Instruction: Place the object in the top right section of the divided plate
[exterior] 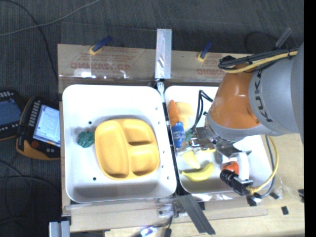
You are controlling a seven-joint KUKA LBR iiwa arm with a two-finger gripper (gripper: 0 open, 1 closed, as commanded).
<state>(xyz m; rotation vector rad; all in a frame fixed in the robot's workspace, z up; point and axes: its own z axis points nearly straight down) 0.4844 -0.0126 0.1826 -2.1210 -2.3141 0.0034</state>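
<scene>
Two shallow white bins side by side on the bench, a thin divider wall between them

Left bin (74,132): holds a yellow divided plate (127,148), lying flat near the bin's middle. Three sections: one long section down its left side, two smaller ones on its right, far and near. All three sections bare. Just off the plate's left edge, a small green object (85,138), lumpy, touching or almost touching the plate rim; cannot tell which

Right bin (259,147): my arm (247,100) comes in from the right and covers much of it. Along the bin's left wall, far to near: an orange carrot-shaped piece (173,111), a pale yellow rounded item (183,107) just right of it, then a blue item (177,133) below the carrot. Nearer still, a pale yellow-green piece (190,158), and a yellow banana (199,172) lying crosswise close to the near wall

My gripper (197,138) sits low in the right bin, under the orange wrist band, just right of the blue item and above the banana. From this angle my wrist hides what it is doing, so I cannot tell its state, nor whether anything is in it

Which object is meant for the plate's top right section I cannot tell; that section has nothing in it
</scene>
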